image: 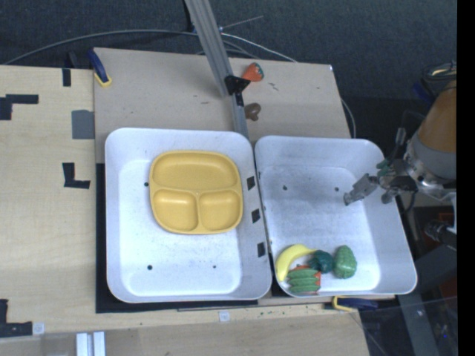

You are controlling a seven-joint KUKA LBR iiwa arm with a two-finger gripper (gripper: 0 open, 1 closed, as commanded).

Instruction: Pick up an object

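Observation:
Several small toys lie in the front of the right bin [312, 169]: a yellow banana [290, 257], a dark teal piece [322, 260], a green lumpy piece [345, 262] and a green and red piece [303, 279]. My gripper [371, 192] hangs over the right bin's right side, well behind the toys. Its fingers [358, 190] are spread and point left and down, with nothing between them.
The left bin [126, 221] holds a yellow three-compartment plate [197, 191]. A grey pole [210, 35] slants over the bench behind the bins, with a small orange item [254, 71] beside it. The bins' shared wall [258, 206] runs down the middle.

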